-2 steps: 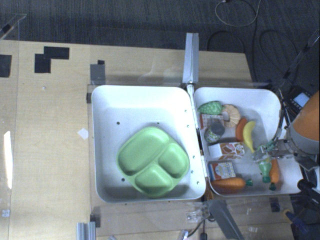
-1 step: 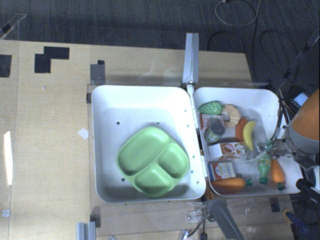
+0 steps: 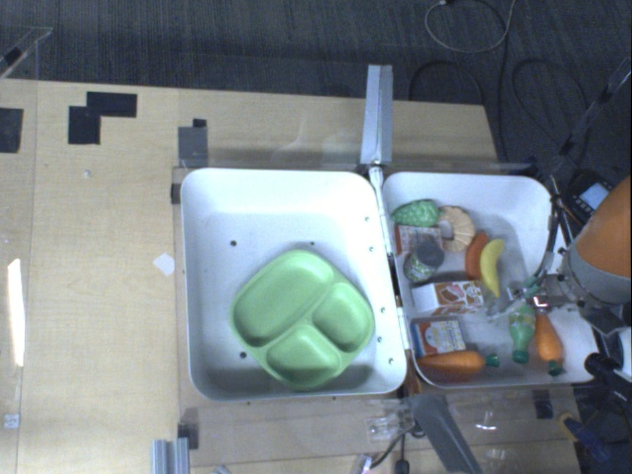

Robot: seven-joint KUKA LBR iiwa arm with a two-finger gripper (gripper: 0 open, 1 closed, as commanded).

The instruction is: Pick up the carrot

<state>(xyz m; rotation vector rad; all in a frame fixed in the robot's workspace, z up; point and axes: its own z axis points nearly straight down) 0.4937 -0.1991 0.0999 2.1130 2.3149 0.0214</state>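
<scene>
Two carrots (image 3: 546, 342) (image 3: 453, 363) and one banana (image 3: 490, 266) lie in the right bin (image 3: 513, 188); jaws' state unclear.

The arm (image 3: 604, 255) is cut off by the right edge. The gripper (image 3: 528, 302) is too blurry and small to tell apart from the toys.
</scene>
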